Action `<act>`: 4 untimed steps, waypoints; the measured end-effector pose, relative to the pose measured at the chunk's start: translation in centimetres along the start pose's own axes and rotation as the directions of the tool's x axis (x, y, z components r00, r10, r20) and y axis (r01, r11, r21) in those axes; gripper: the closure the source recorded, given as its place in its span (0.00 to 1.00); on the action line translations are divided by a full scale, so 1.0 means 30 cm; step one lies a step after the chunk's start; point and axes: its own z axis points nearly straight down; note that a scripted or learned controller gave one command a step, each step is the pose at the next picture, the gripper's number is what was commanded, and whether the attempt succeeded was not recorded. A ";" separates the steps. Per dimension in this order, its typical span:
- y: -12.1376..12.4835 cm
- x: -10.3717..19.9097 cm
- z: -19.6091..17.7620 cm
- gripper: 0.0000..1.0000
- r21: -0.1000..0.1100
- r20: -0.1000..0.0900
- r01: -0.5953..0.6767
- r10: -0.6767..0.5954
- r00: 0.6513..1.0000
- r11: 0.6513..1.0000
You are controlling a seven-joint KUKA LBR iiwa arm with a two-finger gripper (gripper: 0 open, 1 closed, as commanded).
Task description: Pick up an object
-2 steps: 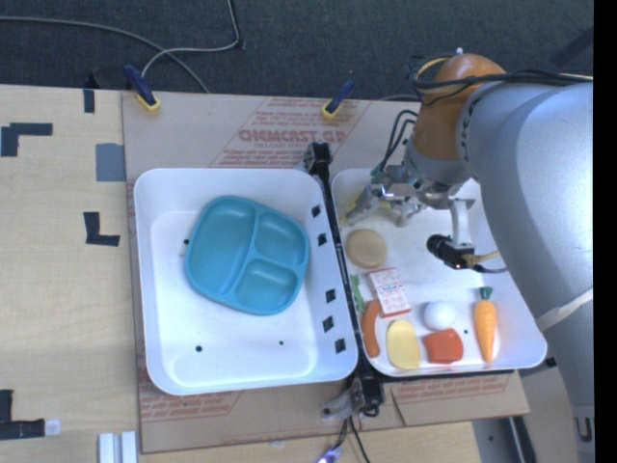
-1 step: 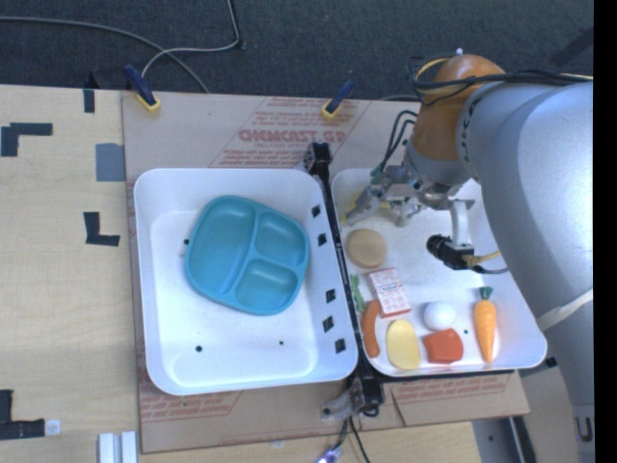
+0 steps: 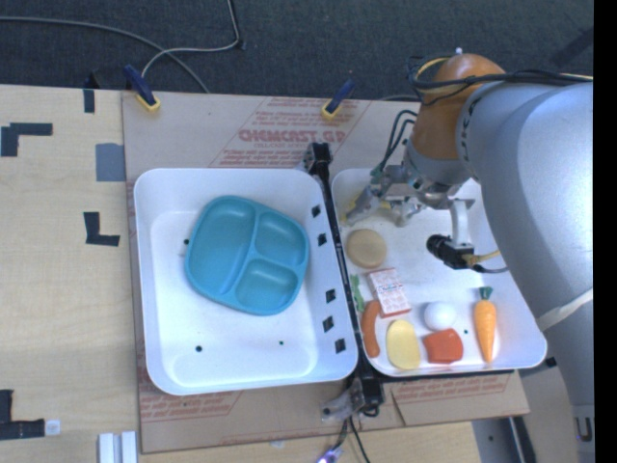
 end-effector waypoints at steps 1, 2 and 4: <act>-0.045 0.009 -0.001 0.00 -0.008 -0.006 0.001 -0.001 1.000 1.000; 0.003 0.004 0.000 0.00 -0.003 -0.005 0.002 -0.002 1.000 1.000; 0.005 -0.012 -0.098 0.00 -0.007 -0.008 0.002 -0.002 1.000 1.000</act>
